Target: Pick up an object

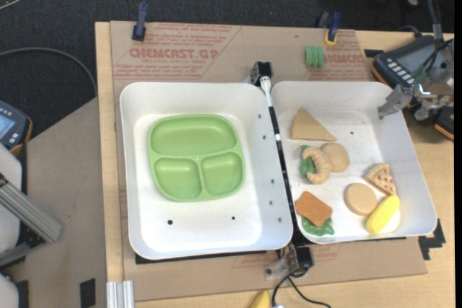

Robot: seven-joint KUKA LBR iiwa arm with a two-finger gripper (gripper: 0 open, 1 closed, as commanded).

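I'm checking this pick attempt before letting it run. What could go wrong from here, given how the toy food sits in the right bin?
1. The items are crowded: the yellow corn touches the round cookie and the pizza slice, so a grasp may catch or push a neighbour.
2. The orange sandwich piece lies against the right bin near its wall, which could block the gripper.
3. The flat tan wedge could slip away.

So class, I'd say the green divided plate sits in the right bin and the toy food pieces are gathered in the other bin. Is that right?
Not quite. The camera view shows the green divided plate in the left bin, not the right one. The toy food pieces, such as the yellow corn cob and the pizza slice, are indeed gathered in the other bin.
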